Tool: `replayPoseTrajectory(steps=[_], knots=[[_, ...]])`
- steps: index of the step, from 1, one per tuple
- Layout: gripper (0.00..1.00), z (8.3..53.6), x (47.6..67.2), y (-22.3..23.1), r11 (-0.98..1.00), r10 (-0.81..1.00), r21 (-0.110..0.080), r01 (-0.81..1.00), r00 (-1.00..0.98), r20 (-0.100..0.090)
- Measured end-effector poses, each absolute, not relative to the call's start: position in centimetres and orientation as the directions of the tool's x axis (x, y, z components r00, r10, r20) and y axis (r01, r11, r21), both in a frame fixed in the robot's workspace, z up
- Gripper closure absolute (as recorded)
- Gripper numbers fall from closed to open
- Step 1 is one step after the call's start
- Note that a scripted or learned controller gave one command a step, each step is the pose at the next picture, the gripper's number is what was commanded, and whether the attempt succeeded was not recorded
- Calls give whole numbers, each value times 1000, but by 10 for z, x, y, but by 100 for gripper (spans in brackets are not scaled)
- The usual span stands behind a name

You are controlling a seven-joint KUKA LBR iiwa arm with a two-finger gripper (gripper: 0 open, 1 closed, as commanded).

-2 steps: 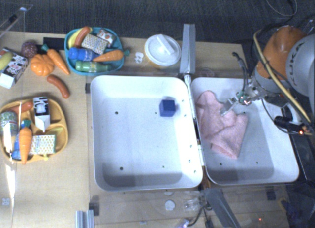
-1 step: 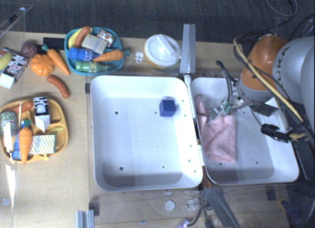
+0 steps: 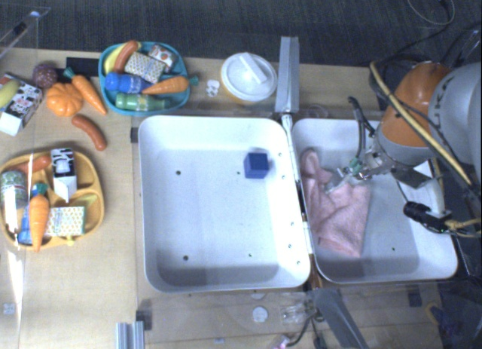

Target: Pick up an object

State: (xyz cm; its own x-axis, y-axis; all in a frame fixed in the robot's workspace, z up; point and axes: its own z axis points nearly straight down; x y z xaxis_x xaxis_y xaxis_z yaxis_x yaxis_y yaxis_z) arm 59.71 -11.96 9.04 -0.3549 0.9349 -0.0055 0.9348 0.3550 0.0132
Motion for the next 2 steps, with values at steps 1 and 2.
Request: replayPoseTrajectory(steps=[1, 2], knots=[[0, 91, 540, -150, 376, 927, 12, 927, -376, -8], [0, 91, 579, -108, 176, 984, 15, 984, -176, -3]])
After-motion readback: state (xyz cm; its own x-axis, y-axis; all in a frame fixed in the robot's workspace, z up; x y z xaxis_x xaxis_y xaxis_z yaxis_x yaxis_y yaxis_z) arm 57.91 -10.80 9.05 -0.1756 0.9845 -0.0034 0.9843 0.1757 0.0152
